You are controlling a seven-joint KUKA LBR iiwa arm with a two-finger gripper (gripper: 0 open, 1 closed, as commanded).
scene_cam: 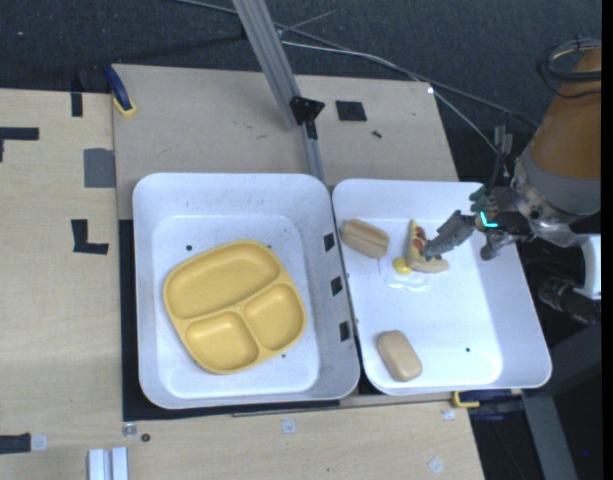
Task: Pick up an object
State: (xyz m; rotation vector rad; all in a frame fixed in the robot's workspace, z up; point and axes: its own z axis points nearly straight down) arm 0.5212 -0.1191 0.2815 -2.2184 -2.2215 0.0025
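At six o'clock in the right bin (506,363), nearest the camera, a tan bun (398,355) lies on its own, well apart from everything else and with bare floor all round it; it would be the easiest thing to reach from above, though the arm is not over it. Beside it at nine o'clock, the left bin (151,298) carries a yellow tray (236,306) with three compartments, lying flat and turned a little askew. It takes up most of that bin's floor, and its wide, shallow shape looks a poor fit for a two-finger grasp, so I judge it is not the target.

Farther back in the right bin, toward its centre and eleven o'clock, sits a small cluster: a second tan roll (365,238) near the dividing wall, and just to its three o'clock side a small toy (420,248) in red, yellow and cream, with a pale yellow bit (409,271) on the floor touching or just beside it. The gripper (452,234) comes in low from three o'clock, slanted, its dark tip right against the toy's upper edge. Whether it is spread, closed, or gripping the toy cannot be made out at this size, so no hold can be claimed. The slant suggests the program has aimed at this toy, probably the pick target, and the toy rests on the bin floor, not lifted.

Behind both bins, at twelve o'clock, a grey bar (268,43) crosses the surface (46,268), with cables trailing over the dark floor beyond.
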